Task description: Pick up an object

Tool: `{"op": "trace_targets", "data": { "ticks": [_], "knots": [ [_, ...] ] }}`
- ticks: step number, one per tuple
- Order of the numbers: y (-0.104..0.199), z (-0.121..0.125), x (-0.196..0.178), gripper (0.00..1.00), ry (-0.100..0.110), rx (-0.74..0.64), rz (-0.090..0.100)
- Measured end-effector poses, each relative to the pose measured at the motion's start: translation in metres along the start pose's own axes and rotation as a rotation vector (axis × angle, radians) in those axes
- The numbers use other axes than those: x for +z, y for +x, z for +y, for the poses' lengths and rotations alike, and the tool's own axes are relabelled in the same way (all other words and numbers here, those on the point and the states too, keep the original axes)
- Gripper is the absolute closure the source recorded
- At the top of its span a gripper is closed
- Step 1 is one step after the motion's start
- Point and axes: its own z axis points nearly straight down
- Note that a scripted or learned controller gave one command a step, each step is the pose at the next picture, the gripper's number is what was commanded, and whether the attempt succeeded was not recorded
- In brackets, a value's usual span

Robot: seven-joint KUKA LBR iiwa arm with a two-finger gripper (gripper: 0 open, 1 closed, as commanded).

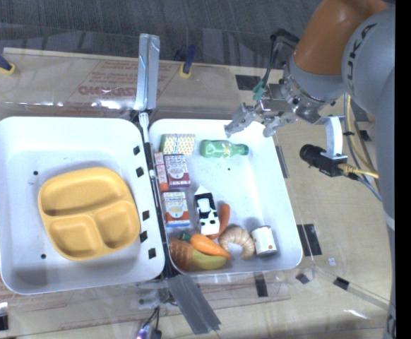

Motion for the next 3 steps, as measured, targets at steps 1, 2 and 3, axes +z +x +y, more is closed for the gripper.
{"op": "trace_targets", "data": {
  "ticks": [1,2,3],
  "knots": [
    [0.067,-0.011,0.092,0.0,0.001,0.048,0.0],
    [0.021,-0.099,0.175,0.0,0.001,0.103,0.001],
    [0.021,-0.099,0.165,1.0,0.001,0.097,0.001]
  ]
}}
